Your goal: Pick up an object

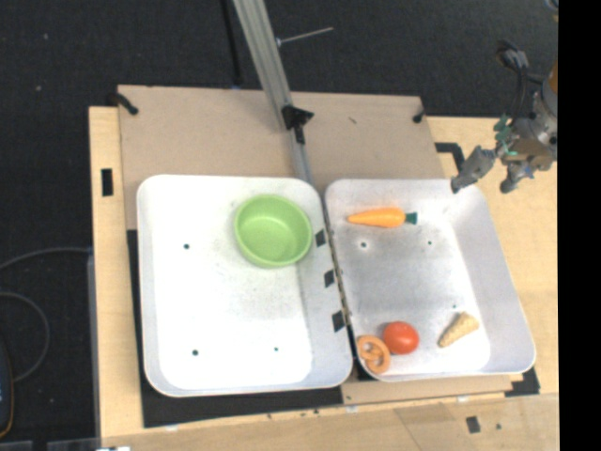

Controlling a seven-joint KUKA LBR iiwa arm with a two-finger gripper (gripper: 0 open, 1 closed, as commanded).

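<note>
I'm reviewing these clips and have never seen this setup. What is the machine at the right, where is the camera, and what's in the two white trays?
The camera sits above the bench, looking down at a slant. At the right edge is a robot arm's gripper, a two-fingered claw, open and holding nothing, hovering by the right bin's top corner. That bin holds a toy carrot, a red tomato, an orange pretzel-like piece and a tan wedge. The left bin holds a green bowl.

Green bowl [272, 231], orange carrot [378, 218], red tomato [401, 337], tan wedge [458, 329], white bins [169, 280].
</note>
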